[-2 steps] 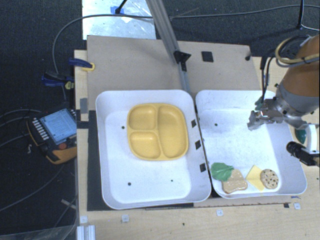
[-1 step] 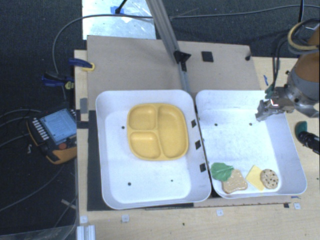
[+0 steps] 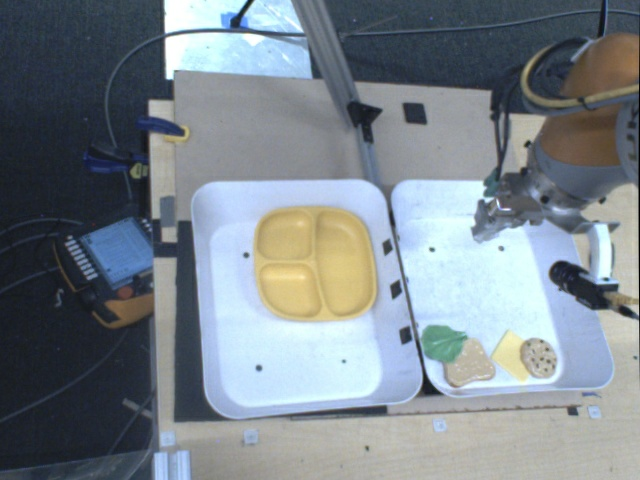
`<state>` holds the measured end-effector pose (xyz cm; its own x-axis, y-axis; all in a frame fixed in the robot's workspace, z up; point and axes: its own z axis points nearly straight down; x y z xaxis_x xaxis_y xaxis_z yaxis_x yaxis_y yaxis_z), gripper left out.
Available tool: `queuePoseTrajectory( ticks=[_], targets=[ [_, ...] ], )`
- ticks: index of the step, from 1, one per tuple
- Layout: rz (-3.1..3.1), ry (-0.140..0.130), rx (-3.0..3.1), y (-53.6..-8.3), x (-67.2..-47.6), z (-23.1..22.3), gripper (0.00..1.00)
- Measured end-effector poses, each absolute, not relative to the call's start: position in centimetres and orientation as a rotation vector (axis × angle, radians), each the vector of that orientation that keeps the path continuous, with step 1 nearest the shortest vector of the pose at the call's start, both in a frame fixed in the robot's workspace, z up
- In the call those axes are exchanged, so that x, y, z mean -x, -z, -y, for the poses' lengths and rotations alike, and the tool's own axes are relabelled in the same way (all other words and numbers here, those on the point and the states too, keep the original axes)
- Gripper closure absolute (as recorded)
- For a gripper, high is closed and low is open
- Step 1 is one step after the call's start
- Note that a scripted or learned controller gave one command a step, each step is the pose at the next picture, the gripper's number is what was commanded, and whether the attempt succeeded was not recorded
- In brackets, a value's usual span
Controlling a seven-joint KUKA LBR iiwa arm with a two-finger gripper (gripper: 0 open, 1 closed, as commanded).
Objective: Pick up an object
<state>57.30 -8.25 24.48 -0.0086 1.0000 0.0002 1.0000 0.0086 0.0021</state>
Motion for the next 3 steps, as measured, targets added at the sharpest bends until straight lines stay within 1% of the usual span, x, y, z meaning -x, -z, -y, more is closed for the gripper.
queuePoseTrajectory(
  ticks=[1,2,3],
  targets=[
    [-2.234,-0.003,-2.21,-23.0,-58.3,3.0,1.0],
    [-2.232,-0.007,-2.208,-23.8,-59.8,-2.2,1.0],
    [-2.233,-0.003,-2.21,-22.8,-59.8,-7.9,1.0]
  ],
)
